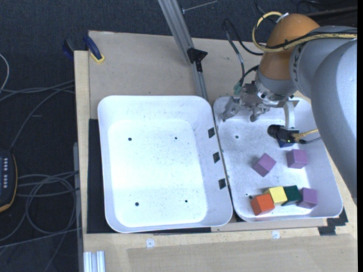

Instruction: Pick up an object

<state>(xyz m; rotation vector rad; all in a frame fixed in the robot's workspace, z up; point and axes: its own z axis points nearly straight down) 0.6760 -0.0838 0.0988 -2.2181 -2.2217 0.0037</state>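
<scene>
The gripper [243, 107] is hovering spread and empty at the right bin's [241, 208] upper edge, while the purple block [264, 164], seemingly light and rigid, is inviting a grasp across flat sides.

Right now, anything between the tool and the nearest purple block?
No. In the camera view, only bare white bin floor lies between the tool and the nearest purple block.

Six small blocks lie in the right-hand bin [244, 208]: two purple cubes [264, 164] [296, 158] apart at mid-bin, and an orange block [262, 204], yellow block [278, 195], green block [292, 194] and third purple block [309, 197] clustered along its near edge.
</scene>
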